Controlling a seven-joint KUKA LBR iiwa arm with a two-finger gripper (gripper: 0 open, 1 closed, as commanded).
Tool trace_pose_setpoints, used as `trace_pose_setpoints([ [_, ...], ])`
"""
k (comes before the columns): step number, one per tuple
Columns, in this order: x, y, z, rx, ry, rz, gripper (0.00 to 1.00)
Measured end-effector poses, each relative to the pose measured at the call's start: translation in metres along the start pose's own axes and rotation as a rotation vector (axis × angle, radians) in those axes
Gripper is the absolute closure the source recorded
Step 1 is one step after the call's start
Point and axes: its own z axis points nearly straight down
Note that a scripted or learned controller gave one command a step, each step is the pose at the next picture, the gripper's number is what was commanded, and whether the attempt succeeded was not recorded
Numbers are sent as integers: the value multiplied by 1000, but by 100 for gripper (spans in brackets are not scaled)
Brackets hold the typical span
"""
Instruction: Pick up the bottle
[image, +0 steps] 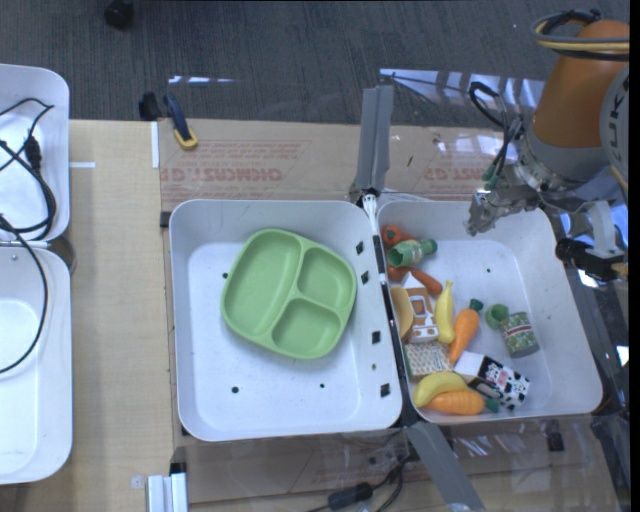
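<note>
1 bottle (413, 247) | 1 green plate (289, 293) | 2 bins (190, 300) | 2 bananas (444, 312)

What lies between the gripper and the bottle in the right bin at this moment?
In the camera view, only bare white floor of the right bin separates the gripper from the bottle, which lies near the divider.

Red printed lettering is showing on the cardboard sheet (250, 160) lying on the bench behind the two bins. Seen from the camera it is running upside down and mirrored, and is appearing to spell "CHEMCAST GP"; a similar red print is repeating on the cardboard further right, partly cut off. The small packages in the right bin (560, 300) are bearing print too small to read.
</note>
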Motion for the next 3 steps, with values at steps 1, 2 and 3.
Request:
trace_pose_setpoints([
  [1,7,-20,37,0,-1,-72,100],
  [2,173,-78,22,1,-1,56,100],
  [3,90,-143,10,2,-1,-14,100],
])
